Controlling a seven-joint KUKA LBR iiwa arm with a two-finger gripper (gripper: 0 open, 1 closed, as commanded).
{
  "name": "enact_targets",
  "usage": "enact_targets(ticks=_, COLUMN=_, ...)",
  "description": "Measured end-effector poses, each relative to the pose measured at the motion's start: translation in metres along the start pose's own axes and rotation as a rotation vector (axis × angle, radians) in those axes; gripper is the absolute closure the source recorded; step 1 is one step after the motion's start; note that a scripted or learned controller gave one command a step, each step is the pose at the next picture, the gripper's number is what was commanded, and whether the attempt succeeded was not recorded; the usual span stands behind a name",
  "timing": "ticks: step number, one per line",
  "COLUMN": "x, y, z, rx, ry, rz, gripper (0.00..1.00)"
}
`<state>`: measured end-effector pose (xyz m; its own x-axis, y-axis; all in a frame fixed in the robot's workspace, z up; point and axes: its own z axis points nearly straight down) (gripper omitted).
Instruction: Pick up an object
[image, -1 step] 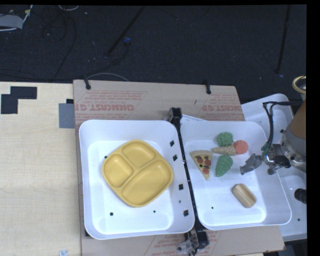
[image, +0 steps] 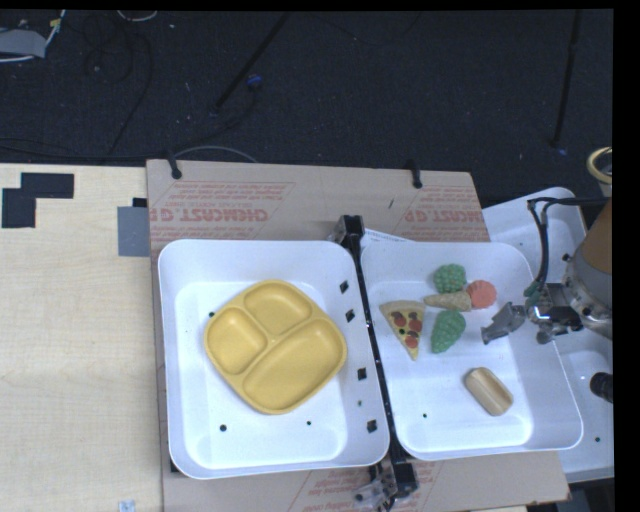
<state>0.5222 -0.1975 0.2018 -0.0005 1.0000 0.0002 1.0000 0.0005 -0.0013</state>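
Nothing picked yet: hand hovering at right edge of right bin, fingers apparently spread and empty. Bread roll just below it, pizza slice and greens near centre. Descent, grasp and lift all left.
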Motion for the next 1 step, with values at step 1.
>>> enact_targets(ticks=1, x=-0.0037, y=0.0026, z=0.0624, rx=0.007, ry=0.003, rz=0.001, gripper=0.0)
